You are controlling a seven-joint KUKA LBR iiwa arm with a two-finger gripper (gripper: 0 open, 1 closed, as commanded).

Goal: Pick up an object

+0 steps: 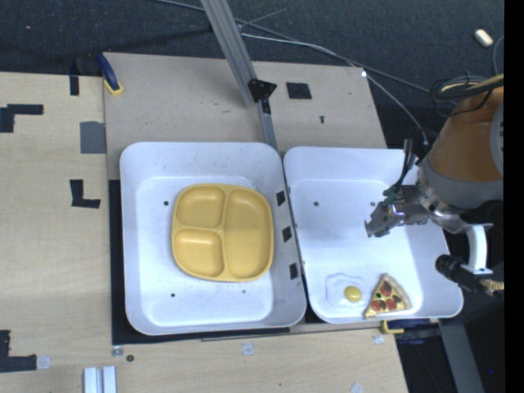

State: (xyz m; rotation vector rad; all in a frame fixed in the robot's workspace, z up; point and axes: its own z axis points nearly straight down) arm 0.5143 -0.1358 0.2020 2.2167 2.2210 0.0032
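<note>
A: What lies nearest the camera?
B: The pizza slice and fried egg, side by side at the near edge of the right bin.
A: And the hand?
B: Farther back, over bare bin floor; the pizza lies nearer the camera from it. Grip state I cannot tell.
A: The left bin?
B: It holds a yellow tray.

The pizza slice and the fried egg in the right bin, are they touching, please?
Apart. The camera view shows a narrow strip of white bin floor between the pizza slice and the fried egg, which lie side by side at the near edge of the right bin.
</note>
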